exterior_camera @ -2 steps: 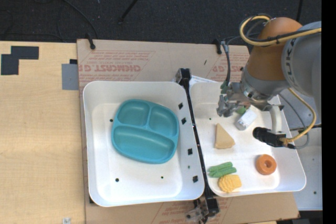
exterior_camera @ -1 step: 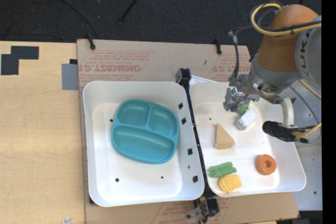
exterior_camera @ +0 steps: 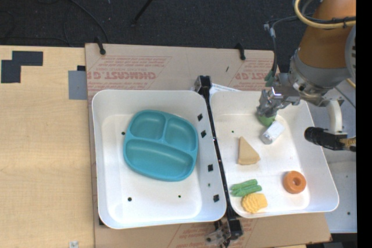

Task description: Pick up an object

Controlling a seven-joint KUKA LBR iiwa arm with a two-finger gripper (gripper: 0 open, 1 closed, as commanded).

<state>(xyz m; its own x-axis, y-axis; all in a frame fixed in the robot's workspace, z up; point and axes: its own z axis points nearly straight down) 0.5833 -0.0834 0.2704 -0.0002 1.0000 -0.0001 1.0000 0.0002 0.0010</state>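
Observation:
My gripper (exterior_camera: 269,108) hangs low over the back of the right bin (exterior_camera: 317,151), on the grey and orange arm coming in from the right. Directly under its tip a small green object (exterior_camera: 266,120) peeks out, mostly hidden by the gripper. A short white and grey cylinder (exterior_camera: 272,133) lies just in front of that. Further forward are a tan cheese wedge (exterior_camera: 248,152), an orange ring (exterior_camera: 295,182), a green bean pod (exterior_camera: 245,187) and a yellow corn piece (exterior_camera: 254,202).
The left bin (exterior_camera: 110,194) holds a teal divided plate (exterior_camera: 161,144). A black divider (exterior_camera: 213,148) runs between the bins. A black cable end (exterior_camera: 325,137) juts over the right bin's right wall. Cardboard lies under both bins.

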